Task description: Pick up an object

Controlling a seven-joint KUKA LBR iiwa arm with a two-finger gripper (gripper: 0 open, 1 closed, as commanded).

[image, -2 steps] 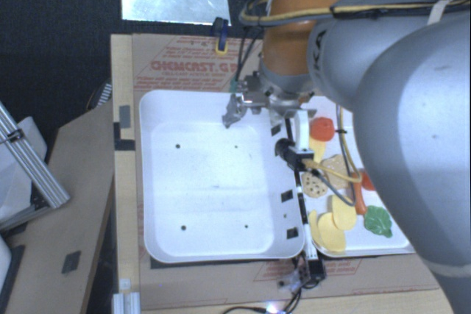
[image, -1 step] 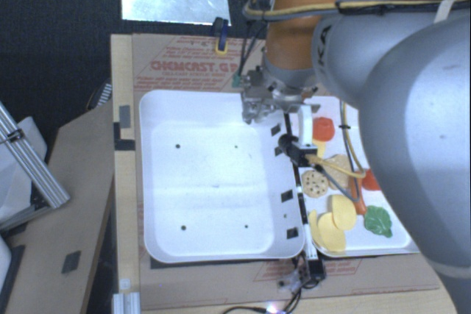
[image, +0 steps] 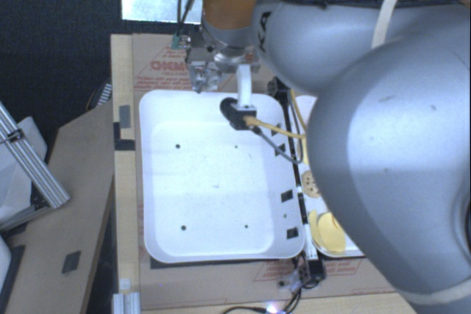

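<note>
My gripper (image: 223,88) hangs below the orange wrist band, over the far edge of the left white bin (image: 169,232). A small black piece (image: 237,115) sits just under it on a white stem; I cannot tell whether it belongs to the gripper or is a loose object. In the right bin (image: 353,252) a yellow object (image: 329,233) lies near the front, with a brownish round item (image: 310,185) behind it. The grey arm covers most of that bin.
The bulky grey arm (image: 383,121) spans the view's right side. A cardboard sheet (image: 158,64) lies under the bins. An aluminium rail (image: 33,165) leans at the left, off the bench. Yellow cables (image: 276,130) run along the divide between the bins.
</note>
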